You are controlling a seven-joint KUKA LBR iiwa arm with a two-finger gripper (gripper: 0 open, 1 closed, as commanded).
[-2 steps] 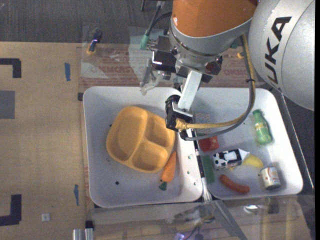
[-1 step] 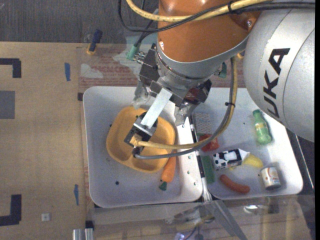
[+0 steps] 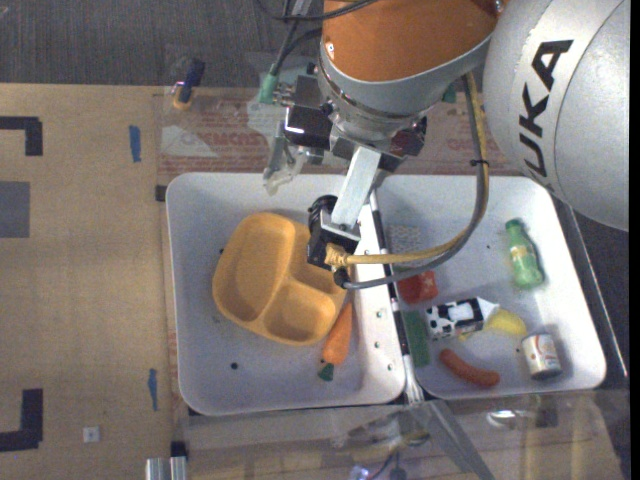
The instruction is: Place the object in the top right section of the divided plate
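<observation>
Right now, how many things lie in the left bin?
2: the yellow divided plate mid-bin, and a carrot by its lower right edge. The arm covers the left bin at its upper right corner, so more may be hidden.

Arm [image 3: 420, 38] in from right — gripper [image 3: 280, 173] pointing down

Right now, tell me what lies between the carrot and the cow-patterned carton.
The bins' adjoining rims and a dark green bar lie between carrot and carton, seen in the camera view.
</observation>
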